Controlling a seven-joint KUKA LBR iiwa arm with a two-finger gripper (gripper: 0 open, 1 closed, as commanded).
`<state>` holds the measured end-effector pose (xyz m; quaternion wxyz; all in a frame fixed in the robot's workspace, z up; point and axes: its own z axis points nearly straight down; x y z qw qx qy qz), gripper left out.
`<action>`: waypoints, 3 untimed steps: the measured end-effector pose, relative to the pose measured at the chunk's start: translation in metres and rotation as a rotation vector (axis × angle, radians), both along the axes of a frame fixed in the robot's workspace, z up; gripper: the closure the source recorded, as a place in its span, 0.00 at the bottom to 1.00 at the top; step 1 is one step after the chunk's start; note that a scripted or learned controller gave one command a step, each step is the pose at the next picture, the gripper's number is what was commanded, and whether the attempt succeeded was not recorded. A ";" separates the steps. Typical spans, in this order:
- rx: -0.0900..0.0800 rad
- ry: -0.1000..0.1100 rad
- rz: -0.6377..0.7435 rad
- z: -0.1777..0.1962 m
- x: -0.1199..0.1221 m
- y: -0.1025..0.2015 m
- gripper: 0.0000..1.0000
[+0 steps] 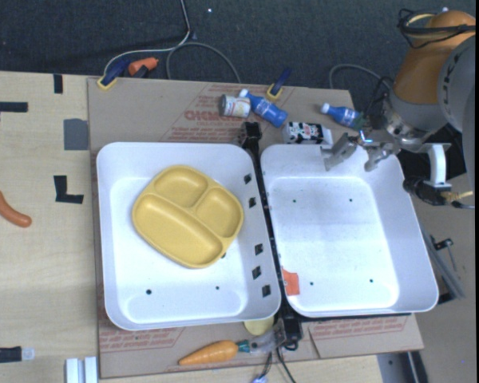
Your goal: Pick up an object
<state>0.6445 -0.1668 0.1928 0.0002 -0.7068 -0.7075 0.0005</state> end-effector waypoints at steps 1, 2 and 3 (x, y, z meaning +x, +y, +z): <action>-0.002 -0.002 0.003 -0.112 -0.038 0.063 0.00; 0.000 -0.004 0.002 -0.107 0.026 0.071 0.00; -0.002 -0.006 0.000 -0.106 -0.020 0.072 0.00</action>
